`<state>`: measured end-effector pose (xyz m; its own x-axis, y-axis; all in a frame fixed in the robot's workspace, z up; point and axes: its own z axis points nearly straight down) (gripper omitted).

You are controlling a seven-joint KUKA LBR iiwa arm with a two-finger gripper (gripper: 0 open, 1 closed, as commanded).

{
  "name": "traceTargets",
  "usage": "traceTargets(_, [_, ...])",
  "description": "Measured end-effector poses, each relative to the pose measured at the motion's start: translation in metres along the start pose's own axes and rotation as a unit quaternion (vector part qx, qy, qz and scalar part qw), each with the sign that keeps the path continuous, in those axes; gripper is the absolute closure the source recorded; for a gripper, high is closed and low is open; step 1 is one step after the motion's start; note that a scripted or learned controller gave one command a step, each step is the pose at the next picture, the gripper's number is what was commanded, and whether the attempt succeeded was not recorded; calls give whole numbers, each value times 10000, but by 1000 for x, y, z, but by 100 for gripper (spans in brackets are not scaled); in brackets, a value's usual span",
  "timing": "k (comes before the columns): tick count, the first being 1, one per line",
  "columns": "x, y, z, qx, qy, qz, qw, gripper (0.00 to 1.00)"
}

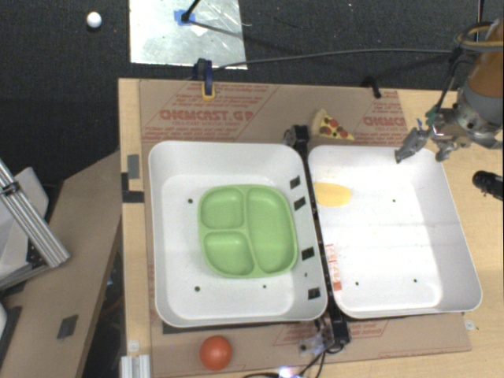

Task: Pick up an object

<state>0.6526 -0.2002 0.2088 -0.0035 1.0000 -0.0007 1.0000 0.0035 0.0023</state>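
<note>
Yellow flat piece (333, 194) lies in the right bin (441, 290), near the bin's top left corner, close to the wall between the two bins. It looks a bit like a slice of toy food, and it is longer from side to side than from top to bottom.

The gripper (425, 142) hangs above the top right edge of the same bin. Its two fingers are spread apart, and nothing sits between them. So the yellow piece lies to the left of the fingers and a little lower in the picture, well apart from them. I think the arm would have to reach left across the bin to get to it.

The left bin (173, 211) holds a green tray (247, 231) with three parts. A toy pizza slice (332, 126) rests on the board just past the bins, and a red ball (216, 352) sits on the board in front of the left bin.

Most of the arm is cut off at the right side. The yellow piece is pale and blurry, so I cannot tell what it really is.
</note>
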Motion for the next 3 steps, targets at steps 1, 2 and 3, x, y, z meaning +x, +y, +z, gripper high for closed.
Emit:
traceTargets(1, [2,-3,62,19,4,3,10000,0])
traceTargets(2, [0,4,106,13,2,-12,10000,0])
traceTargets(3, [1,4,124,5,0,-18,10000,0])
